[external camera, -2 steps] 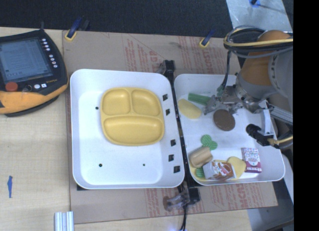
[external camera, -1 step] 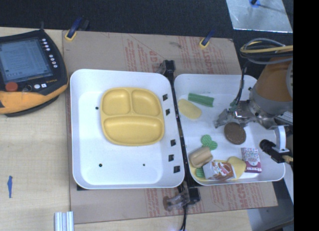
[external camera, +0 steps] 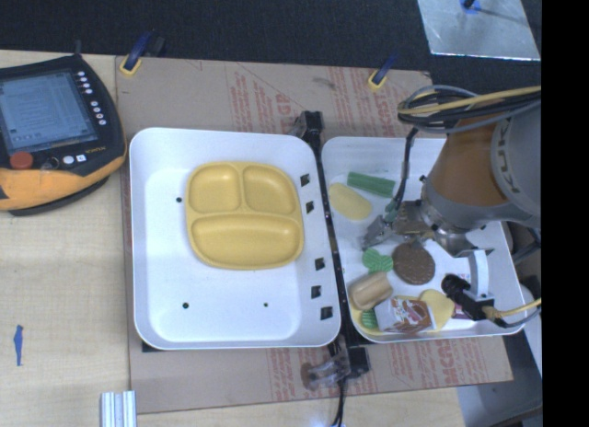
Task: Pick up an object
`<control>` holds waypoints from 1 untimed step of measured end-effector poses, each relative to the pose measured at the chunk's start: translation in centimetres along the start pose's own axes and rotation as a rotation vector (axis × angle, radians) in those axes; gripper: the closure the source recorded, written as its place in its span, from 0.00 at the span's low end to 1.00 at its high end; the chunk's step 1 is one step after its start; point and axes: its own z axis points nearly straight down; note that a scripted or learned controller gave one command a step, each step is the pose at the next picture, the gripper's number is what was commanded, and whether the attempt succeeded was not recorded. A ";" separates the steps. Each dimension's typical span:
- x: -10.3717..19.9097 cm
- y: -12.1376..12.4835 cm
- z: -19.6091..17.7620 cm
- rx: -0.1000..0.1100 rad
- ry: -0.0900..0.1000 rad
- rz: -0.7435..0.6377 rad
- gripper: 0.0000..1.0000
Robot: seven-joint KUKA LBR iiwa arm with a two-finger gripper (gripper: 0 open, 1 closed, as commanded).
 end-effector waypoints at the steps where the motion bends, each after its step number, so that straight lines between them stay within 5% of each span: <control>1: 0.3 -4.7 0.0 -0.003 0.001 0.002 0.00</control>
